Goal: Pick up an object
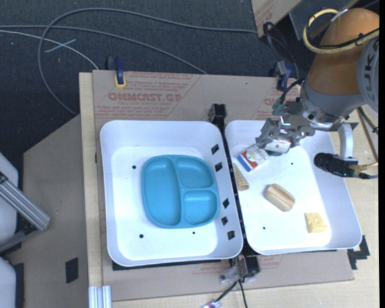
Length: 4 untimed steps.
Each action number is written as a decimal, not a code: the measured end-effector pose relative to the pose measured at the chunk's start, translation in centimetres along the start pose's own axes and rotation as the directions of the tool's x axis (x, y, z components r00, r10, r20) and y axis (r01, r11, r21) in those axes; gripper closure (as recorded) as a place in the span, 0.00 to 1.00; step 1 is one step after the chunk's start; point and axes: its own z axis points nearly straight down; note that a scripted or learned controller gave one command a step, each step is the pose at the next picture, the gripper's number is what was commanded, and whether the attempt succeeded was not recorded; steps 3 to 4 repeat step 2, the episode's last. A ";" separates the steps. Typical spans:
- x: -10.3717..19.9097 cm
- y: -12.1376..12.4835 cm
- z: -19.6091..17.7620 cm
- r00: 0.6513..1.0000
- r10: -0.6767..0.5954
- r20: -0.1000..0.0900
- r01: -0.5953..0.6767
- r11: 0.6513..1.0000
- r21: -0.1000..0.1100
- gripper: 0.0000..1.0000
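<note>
— What lies nearest the camera?

— The brown board (150,84) that carries both bins, printed in red along its far edge, with a blue clamp (120,75) on that edge. In the left bin (114,180) a blue divided plate (180,190) lies flat. In the right bin (337,228), near the front corner, sits a yellow sponge-like cube (315,222); just behind it a tan bread roll (280,197); a thin tan stick (240,178) lies against the dividing wall.

— And you?

— My gripper (278,136) hangs over the far part of the right bin, directly above a small red, white and blue carton (253,159), with a red-and-white piece at my fingertips. My fingers are bunched in shadow, so I cannot tell whether they are apart, closed, or holding anything.

— Beyond the bench?

— Dark carpet (180,30), with pale cables (66,36) looping across it, and a cardboard box corner (271,12) at the top.
</note>
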 end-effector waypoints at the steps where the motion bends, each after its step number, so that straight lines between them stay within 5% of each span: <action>1: 6.1 -1.6 0.0 1.000 -0.002 0.000 0.002 1.000 0.001 1.00; 2: 11.0 -2.9 -0.2 1.000 -0.001 0.001 0.001 1.000 0.001 1.00; 4: 11.0 -2.9 -0.2 1.000 -0.001 0.001 0.001 1.000 0.001 1.00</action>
